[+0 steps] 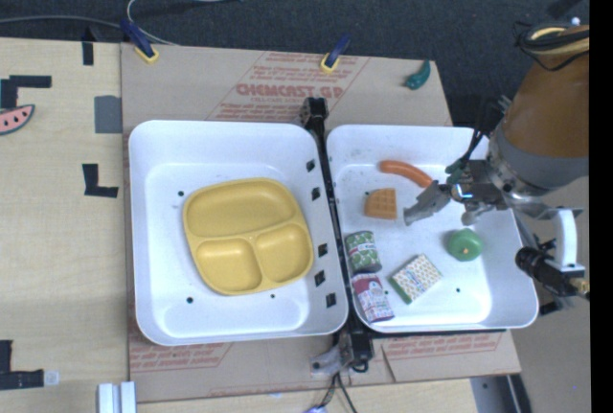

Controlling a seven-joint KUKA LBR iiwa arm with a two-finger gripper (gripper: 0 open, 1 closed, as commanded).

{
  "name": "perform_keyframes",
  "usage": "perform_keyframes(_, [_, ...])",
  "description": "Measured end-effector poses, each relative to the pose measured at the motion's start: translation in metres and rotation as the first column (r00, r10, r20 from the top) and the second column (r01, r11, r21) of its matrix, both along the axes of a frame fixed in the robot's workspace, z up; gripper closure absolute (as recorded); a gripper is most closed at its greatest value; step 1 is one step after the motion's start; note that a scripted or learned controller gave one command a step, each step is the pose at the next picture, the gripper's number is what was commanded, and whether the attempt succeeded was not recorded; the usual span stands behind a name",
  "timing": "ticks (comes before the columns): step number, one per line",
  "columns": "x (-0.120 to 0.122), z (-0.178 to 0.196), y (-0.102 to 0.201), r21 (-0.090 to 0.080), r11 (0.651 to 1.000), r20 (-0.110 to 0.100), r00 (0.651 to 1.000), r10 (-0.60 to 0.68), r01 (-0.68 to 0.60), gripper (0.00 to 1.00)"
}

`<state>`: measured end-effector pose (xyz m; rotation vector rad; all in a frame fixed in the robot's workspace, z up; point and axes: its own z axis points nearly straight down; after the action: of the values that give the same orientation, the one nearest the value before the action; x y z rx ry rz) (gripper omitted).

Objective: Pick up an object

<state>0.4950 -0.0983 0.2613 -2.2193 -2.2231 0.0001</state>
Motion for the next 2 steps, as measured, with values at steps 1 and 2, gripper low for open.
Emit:
perform_keyframes(1, [0.054,-0.131,-0.014,0.001,1.0,-0.003,1.0,-0.001,0.001,0.0])
perform_keyframes(2, [0.096,-0.175,0.005,0.001,1.0,0.002,1.0,0.0,0.0,0.0])
